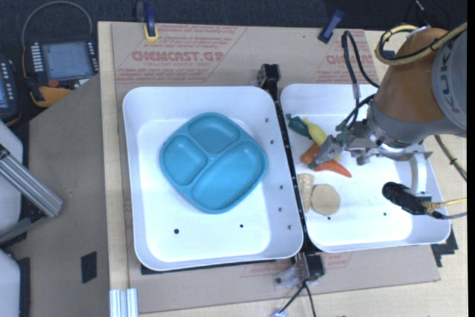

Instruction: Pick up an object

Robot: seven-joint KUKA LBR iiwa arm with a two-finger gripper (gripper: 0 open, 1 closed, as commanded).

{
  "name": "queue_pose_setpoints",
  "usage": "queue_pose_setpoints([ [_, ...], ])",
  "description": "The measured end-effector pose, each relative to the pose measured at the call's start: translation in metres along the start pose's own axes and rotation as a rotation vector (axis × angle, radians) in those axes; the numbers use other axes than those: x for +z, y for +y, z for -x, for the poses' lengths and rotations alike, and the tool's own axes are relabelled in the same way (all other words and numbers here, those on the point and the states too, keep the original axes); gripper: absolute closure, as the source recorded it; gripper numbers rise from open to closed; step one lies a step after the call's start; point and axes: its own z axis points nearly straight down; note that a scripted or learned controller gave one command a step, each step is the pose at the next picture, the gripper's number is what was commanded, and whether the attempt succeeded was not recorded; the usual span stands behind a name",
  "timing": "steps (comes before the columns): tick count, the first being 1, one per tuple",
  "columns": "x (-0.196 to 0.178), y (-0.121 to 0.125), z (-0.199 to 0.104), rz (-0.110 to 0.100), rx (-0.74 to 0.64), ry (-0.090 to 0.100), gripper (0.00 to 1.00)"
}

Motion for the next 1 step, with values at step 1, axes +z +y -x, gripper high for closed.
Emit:
queue_pose_setpoints([
  [1, 0.0517, 0.0003, 0.0003, 0.002, 0.0, -0.002, 0.0],
])
